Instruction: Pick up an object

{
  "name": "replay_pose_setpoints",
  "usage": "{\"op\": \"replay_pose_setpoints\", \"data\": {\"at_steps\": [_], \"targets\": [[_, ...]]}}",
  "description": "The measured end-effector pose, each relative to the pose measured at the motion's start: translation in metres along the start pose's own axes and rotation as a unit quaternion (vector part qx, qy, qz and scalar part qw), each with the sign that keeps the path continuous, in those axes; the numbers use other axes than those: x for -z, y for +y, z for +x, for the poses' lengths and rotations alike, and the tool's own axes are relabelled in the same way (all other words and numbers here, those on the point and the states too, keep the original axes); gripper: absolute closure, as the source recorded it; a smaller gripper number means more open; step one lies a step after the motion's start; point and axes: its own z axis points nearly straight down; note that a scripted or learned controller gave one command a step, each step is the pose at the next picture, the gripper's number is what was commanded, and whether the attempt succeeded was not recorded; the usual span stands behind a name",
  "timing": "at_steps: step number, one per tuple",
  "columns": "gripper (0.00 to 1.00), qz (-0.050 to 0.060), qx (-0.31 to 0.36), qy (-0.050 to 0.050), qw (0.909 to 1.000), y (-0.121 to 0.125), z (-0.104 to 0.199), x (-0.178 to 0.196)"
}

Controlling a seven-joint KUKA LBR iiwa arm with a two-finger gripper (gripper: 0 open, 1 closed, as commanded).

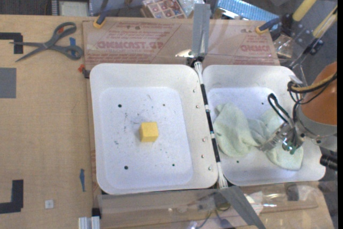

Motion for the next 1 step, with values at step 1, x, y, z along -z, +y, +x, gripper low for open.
{"op": "replay_pose_setpoints", "data": {"at_steps": [1], "targets": [[1.00,0.002,-0.182,0.002,0.9833,0.0334,-0.0346,0.0441]]}}
